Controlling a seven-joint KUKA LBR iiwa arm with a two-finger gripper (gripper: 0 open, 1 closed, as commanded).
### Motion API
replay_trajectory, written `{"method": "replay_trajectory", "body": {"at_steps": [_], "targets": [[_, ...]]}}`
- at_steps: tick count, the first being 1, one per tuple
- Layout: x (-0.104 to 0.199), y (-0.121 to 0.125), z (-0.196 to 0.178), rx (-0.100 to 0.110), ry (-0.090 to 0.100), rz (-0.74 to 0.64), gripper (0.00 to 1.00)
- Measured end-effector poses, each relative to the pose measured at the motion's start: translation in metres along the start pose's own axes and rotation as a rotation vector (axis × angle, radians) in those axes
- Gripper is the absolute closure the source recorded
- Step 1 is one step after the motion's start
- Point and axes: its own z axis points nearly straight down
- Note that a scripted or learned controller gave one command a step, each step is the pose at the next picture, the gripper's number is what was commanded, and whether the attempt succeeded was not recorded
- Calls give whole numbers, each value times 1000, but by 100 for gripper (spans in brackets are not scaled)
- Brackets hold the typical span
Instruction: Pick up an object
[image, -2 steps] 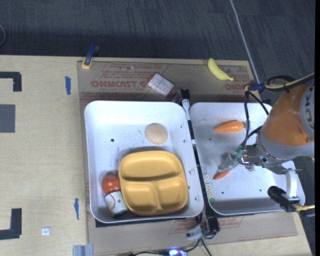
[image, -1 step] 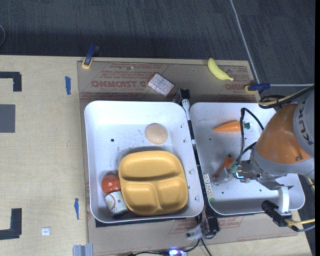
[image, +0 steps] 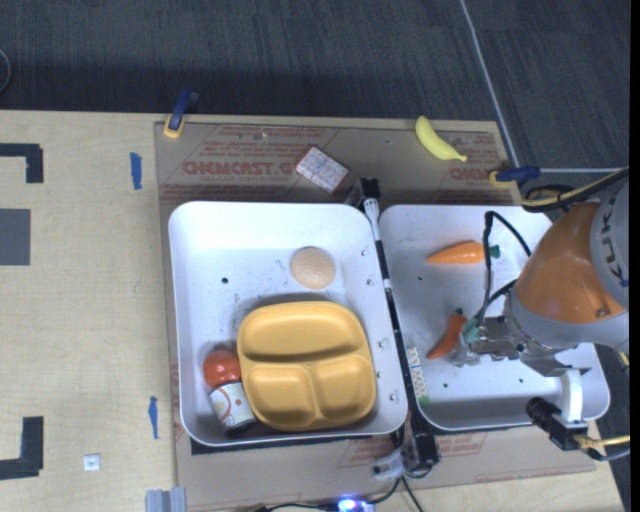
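Note:
In the right bin (image: 560, 395) a small orange-red pepper (image: 445, 340) with a green stem lies near the left wall. My gripper (image: 476, 340) is low in this bin, just to the right of the pepper and close against it. An orange carrot (image: 458, 254) lies apart at the bin's far side. The arm's orange band (image: 565, 275) hangs over the bin's right half and hides the floor beneath it.
The left bin (image: 200, 240) holds a yellow compartment tray (image: 305, 362), a tan round ball (image: 313, 267) and a red-and-white can (image: 228, 390). On the cardboard behind the bins lie a yellow banana (image: 438, 140) and a patterned packet (image: 321, 168).

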Motion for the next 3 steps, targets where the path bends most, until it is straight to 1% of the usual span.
{"method": "replay_trajectory", "body": {"at_steps": [1,2,3], "targets": [[0,0,0,0,0,0,0],[0,1,-10,-3,-1,0,100],[0,1,-10,-3,-1,0,0]]}}
